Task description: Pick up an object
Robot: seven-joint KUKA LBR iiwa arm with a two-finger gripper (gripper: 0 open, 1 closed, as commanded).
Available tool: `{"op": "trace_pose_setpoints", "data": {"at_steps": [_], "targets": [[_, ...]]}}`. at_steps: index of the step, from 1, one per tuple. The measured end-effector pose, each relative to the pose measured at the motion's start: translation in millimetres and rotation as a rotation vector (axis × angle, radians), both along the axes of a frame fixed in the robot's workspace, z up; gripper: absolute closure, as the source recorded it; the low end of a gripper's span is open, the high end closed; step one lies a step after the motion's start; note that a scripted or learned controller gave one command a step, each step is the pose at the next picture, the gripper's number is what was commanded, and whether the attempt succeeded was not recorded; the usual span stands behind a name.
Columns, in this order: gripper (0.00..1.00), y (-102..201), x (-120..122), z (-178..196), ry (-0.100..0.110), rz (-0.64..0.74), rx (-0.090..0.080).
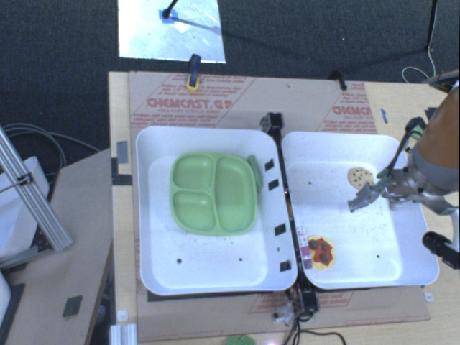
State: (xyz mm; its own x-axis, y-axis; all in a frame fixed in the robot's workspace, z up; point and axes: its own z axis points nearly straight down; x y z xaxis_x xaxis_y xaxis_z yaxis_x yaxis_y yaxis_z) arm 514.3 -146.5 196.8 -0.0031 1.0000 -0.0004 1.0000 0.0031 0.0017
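You are looking down on two shallow white plastic bins side by side on a brown cardboard-covered bench [215, 95]. In the left bin [154, 192] lies a pale green plastic tray with three compartments [215, 193], flat on the floor and roughly in the middle of that bin.

The right bin [345, 264] holds two small things. A round tan cookie-like disc with dark specks [359, 176] lies in the upper half of the floor, toward the far side. A small flat piece in red, yellow and dark tones, pizza-like in pattern [320, 251], lies near the bin's left wall toward the near edge. The two are well apart from each other.

The grey arm reaches in from the right, over the right bin's right side. Its two-finger gripper [368, 195] points leftward, low over the bin floor. You can see one grey finger tip [359, 203] clearly, just below and beside the tan disc; whether it touches the disc you cannot tell. Nothing shows between the fingers, and from this slant you cannot tell whether the pincer is spread or closed.

A yellow and dark clamp [193, 74] sits at the bench's far edge, and a shiny silver sheet [171, 20] lies on the dark floor beyond it.
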Motion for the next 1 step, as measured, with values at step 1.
{"op": "trace_pose_setpoints", "data": {"at_steps": [1], "targets": [[1.0, 0.0, 1.1, 11.0, -0.003, 0.002, -0.001]]}}
